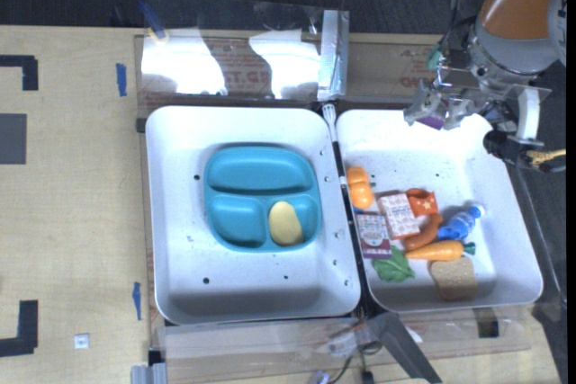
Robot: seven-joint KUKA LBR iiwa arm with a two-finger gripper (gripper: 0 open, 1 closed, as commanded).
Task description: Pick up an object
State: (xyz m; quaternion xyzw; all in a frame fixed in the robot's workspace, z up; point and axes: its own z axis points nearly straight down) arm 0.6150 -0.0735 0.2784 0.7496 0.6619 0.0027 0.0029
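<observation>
My gripper (440, 111) hangs over the far edge of the right bin (517, 238), under the grey wrist and its orange band. A small purple object (435, 118) shows between its fingers, lifted off the bin floor. Lower in the right bin lie an orange toy (360, 189), two red-and-white packets (396, 213), a sausage (423, 235), a carrot (437, 253), a blue bottle (460, 222), a green leaf (393, 265) and a bread slice (454, 277).
The left bin (171, 193) holds a blue divided tray (256, 180) with a yellow egg-shaped item (285, 223) in its lower right compartment. A clear plastic panel (238, 49) stands behind the left bin. Cables loop above the arm at the top right.
</observation>
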